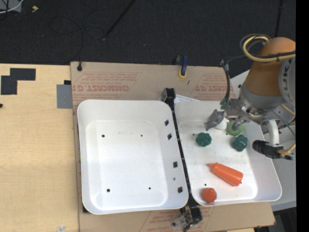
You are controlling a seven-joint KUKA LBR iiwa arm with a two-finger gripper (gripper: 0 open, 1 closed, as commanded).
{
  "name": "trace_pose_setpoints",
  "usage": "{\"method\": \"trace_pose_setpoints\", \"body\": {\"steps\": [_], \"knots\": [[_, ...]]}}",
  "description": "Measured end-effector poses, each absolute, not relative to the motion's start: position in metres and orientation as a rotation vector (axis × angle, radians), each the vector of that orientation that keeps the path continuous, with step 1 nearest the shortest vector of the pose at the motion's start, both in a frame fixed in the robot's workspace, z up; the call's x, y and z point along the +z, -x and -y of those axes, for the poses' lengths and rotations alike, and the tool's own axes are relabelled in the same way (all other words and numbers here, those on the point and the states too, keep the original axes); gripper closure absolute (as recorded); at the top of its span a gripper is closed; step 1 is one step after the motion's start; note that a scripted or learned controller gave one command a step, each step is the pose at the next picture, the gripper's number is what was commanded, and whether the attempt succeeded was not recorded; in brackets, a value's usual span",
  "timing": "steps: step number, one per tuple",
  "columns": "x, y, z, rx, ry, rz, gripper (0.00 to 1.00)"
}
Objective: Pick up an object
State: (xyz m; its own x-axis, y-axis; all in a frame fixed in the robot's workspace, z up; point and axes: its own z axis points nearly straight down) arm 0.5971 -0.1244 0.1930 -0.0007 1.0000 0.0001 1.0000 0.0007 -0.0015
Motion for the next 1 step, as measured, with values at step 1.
{"method": "trace_pose_setpoints", "body": {"steps": [1], "knots": [[0.0837,-0.6227,0.1532,0.003,2.222,2.219,0.00]]}}
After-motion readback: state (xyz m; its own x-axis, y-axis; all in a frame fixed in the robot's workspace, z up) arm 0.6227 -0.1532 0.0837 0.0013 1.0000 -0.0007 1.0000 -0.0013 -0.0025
